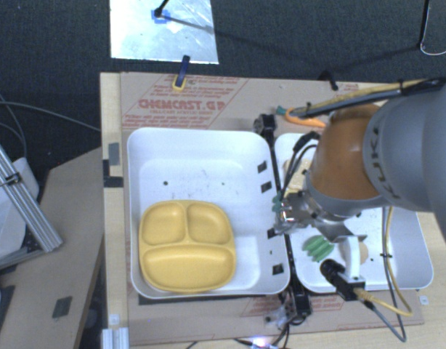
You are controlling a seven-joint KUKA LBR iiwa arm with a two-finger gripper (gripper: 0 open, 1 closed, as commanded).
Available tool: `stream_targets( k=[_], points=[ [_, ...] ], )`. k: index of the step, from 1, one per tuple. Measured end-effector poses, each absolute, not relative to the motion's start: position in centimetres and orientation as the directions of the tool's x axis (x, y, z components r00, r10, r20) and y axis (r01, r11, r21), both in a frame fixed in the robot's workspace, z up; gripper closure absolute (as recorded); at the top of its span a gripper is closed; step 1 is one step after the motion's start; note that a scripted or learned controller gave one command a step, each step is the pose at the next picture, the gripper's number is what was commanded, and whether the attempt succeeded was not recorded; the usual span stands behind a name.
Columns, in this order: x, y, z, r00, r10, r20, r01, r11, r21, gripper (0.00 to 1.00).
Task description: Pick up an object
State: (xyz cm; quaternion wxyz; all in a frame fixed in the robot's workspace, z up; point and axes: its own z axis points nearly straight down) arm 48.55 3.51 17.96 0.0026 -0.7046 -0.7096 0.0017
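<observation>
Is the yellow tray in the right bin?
No, the yellow tray lies in the left bin, while the arm hangs over the right bin.

Green ridged object [318, 248] lies in right bin [419, 267].

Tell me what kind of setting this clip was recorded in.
Most likely a robotics lab bench set up for grasping trials. Two shallow white plastic bins sit side by side on a cardboard-covered bench, a grey arm with an orange band reaches over them, and loose cables trail across dark carpet.
</observation>
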Motion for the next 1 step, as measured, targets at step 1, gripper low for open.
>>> stream_targets(
  k=[1],
  points=[
    [48.61, 9.89, 18.40, -0.010, 1.000, 0.002, 1.000, 0.010, 0.000, 1.00]
  ],
)
